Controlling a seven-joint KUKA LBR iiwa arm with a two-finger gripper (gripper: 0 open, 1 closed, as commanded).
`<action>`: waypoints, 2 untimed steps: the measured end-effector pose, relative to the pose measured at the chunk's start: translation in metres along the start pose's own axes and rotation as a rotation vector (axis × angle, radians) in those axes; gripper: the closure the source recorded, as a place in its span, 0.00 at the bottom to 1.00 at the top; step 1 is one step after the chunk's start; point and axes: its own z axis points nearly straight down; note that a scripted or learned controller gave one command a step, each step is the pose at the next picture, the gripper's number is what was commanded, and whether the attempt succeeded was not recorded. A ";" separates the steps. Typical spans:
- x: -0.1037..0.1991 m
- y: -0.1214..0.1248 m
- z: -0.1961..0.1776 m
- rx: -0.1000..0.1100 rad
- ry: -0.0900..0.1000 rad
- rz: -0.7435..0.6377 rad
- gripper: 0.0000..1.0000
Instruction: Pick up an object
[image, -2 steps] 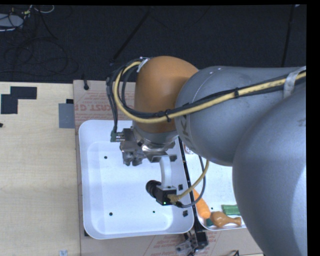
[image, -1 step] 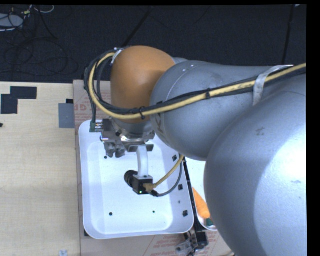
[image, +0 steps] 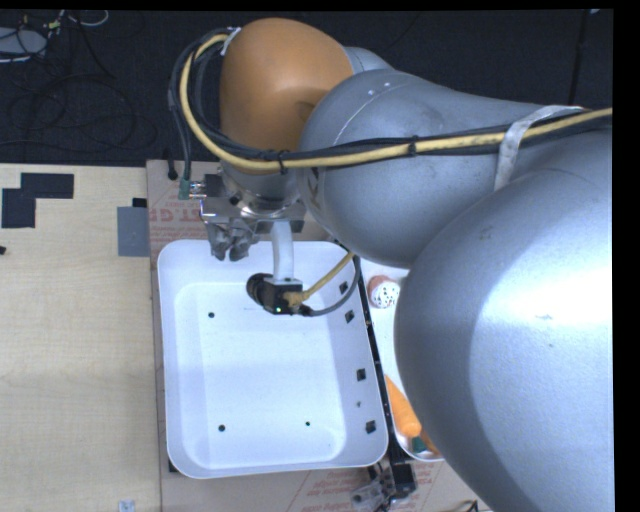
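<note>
My gripper (image: 229, 246) hangs under the orange wrist band, over the far left corner of the left white bin (image: 190, 400). I see nothing in it. A white ball with red speckles (image: 383, 293) lies in the right bin, just right of the divider between the bins. An orange carrot-shaped object (image: 404, 409) lies nearer the front of that right bin, partly hidden by the arm. Both objects are well to the right of the gripper.
The big grey arm (image: 500, 300) covers most of the right bin. A small black unit with a green light (image: 275, 294) and a yellow cable hangs below the wrist. Black tiles (image: 132, 230) lie on the wooden bench to the left.
</note>
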 end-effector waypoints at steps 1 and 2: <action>0.001 0.016 -0.032 0.002 0.000 -0.002 1.00; 0.000 0.016 -0.107 -0.002 0.002 -0.001 1.00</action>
